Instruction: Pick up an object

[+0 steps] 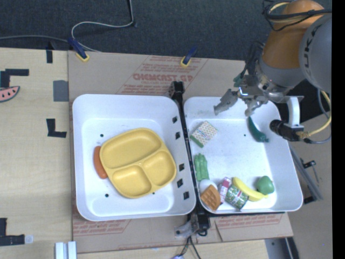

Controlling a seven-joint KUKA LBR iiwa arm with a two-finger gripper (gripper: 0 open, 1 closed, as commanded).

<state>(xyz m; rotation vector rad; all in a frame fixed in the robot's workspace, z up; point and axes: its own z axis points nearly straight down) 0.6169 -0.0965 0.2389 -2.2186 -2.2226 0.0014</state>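
The gripper (237, 105) hangs over the far edge of the right bin (280, 161), its two fingers (223, 104) spread wide apart with nothing between them. The arm (294, 42) reaches in from the right, its orange band above the wrist.

In the right bin, a checked packet (204, 133) lies near the left wall, just below the gripper but apart from it. A teal piece (257, 130) lies to the right of the packet, near the far right corner. A green vegetable (201, 167) lies along the left wall. At the near edge sits a cluster — a toast-like piece (211, 197), a small can (235, 196), a banana (248, 190) and a green ball (264, 185), close together, some touching.

The left bin (91, 144) holds a yellow divided tray (138, 162), with an orange thing (99, 162) half hidden under its left edge. Both bins rest on cardboard (156, 74) on the counter (32, 161).
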